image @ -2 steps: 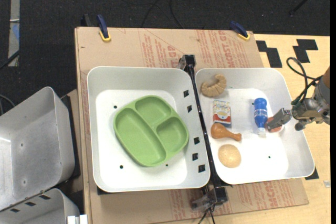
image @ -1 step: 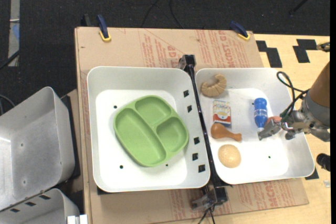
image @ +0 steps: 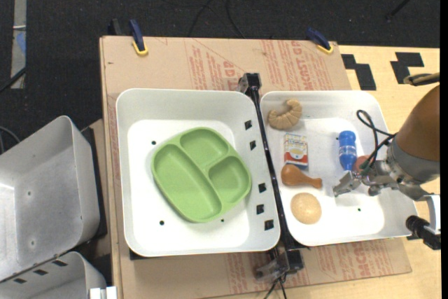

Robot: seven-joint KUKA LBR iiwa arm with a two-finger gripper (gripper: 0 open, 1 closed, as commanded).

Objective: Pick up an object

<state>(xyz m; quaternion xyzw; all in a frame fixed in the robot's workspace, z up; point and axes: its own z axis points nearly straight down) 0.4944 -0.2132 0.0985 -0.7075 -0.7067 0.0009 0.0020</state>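
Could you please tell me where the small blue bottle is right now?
The small blue plastic bottle lies in the right-hand white bin, toward its right side, right of the red-and-white carton and just up-left of the gripper.

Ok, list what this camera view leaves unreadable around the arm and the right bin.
- Gripper: too small and dark in the camera view to tell how its fingers stand.
- Arm: cut off by the right edge.
- Small carton: print too small to read.
- Red thing beside the blue bottle: partly covered by the gripper body.
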